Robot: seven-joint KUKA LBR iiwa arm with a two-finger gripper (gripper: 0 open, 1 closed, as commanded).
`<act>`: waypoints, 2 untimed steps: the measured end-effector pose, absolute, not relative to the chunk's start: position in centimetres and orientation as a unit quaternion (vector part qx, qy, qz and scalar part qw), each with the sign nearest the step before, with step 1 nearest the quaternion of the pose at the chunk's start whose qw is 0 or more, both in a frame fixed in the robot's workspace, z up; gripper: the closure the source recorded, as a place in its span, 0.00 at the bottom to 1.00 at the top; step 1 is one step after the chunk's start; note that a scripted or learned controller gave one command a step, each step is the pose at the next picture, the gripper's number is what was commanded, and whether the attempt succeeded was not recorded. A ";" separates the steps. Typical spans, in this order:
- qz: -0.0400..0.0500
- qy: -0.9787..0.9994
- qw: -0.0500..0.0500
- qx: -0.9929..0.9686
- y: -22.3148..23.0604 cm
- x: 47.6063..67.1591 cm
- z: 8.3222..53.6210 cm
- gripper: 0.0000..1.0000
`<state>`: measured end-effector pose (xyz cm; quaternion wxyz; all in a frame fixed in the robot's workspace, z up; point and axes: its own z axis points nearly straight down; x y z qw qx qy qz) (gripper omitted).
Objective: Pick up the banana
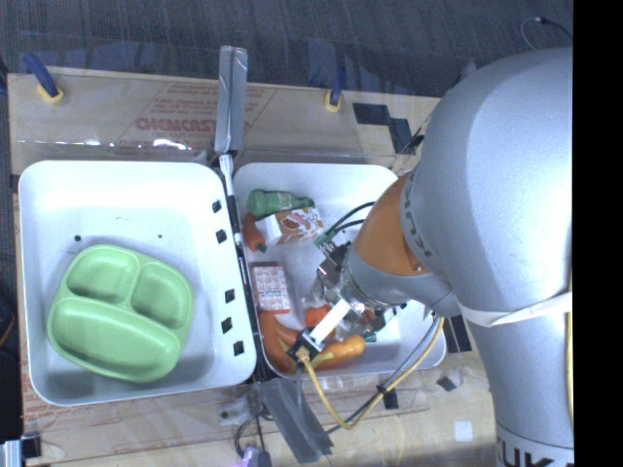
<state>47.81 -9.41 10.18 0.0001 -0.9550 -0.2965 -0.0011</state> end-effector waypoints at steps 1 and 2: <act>-0.001 -0.297 0.000 -0.955 -9.4 47.8 10.2 0.00; 0.001 -0.388 0.002 -0.922 -9.5 53.9 11.0 0.00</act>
